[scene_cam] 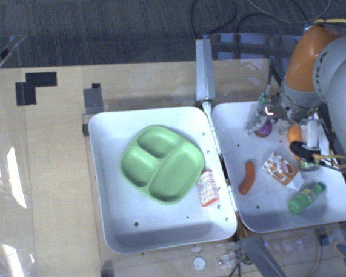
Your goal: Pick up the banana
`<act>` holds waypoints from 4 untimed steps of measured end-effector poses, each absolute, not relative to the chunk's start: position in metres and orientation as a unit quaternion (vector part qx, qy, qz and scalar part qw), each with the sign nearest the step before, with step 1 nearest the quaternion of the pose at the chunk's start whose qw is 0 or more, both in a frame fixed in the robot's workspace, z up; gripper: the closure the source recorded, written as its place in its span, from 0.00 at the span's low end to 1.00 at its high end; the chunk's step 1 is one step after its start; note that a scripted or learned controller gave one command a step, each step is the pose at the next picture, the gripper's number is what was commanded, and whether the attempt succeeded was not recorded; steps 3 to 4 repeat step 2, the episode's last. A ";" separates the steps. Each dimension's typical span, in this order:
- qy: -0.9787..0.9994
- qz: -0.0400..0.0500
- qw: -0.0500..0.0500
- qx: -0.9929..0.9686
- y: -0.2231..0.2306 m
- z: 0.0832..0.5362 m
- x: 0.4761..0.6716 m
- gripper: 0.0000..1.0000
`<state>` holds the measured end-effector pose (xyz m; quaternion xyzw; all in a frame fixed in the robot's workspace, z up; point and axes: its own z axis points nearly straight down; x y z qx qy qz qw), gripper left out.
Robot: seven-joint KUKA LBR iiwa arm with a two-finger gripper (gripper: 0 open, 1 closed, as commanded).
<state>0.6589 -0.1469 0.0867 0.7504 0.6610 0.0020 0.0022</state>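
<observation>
Green bottle: here at the front, the green bottle [305, 197] lies on its side near the front right corner of the right bin [259, 215], cap end pointing towards the right wall.
Snack packet: just behind the bottle, a white and orange packet [280, 168] lies flat in the middle of the right bin, turned on the diagonal.
Sausage: an orange-red sausage [246, 178] lies beside the packet, nearer the bin's left wall, apart from both.
Gripper: the gripper [261, 119] is down at the back of the right bin, close to its back edge. Open or closed? I cannot tell from this angle.
Purple thing: a small purple thing [263, 128] sits right at the gripper's tip. Touching or merely beside it, I cannot tell.
Orange thing: a small orange thing [293, 134] shows near the right wall, partly hidden by the wrist.
Arm: the arm [311, 60], with its orange band showing, leans in over the back right corner of the right bin.
Banana: I cannot tell where the banana lies.
Left bin: over in the left bin [112, 171], a green divided plate [162, 163] sits in the middle.
Small pack: a red and white pack [207, 188] lies by the left bin's right wall, just beside the plate's rim.
Bench: the pale bench [43, 178] carries both bins side by side.
</observation>
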 end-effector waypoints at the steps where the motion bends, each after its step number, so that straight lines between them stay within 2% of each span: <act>1: 0.664 0.005 0.007 0.748 -0.146 0.101 0.662 1.00; 2: 0.673 0.003 0.003 0.740 -0.118 0.158 0.671 1.00; 4: 0.673 0.003 0.003 0.740 -0.118 0.158 0.671 1.00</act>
